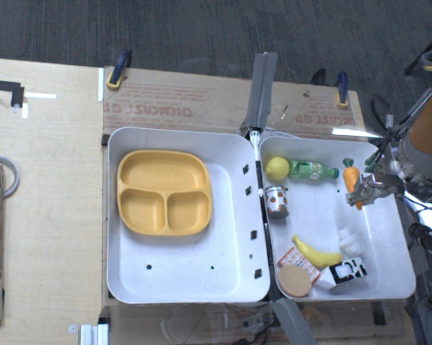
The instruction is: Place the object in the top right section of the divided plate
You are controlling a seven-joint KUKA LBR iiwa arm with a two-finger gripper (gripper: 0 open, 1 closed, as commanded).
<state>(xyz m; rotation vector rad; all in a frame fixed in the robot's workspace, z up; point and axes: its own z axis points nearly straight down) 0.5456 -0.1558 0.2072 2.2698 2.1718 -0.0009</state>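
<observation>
Reaching in from the right, the arm [426,130] brings its gripper [359,190] over the upper right part of the right bin [394,237], where a small orange carrot [351,178] with a green top sits upright between the fingers, so the gripper is pinching the carrot. The divided plate [164,193], yellow with one long section across the top and two smaller ones below, lies in the upper left of the left bin [188,276], well apart from the gripper. In the right bin, a yellow lemon [277,167] lies just beside a green bottle [312,170] along the top edge, and a small can [276,201] stands below the lemon near the bin's left wall. Lower down, a banana [315,251] rests above a round brown disc [295,281], with a black and white box [348,272] to its right.
</observation>
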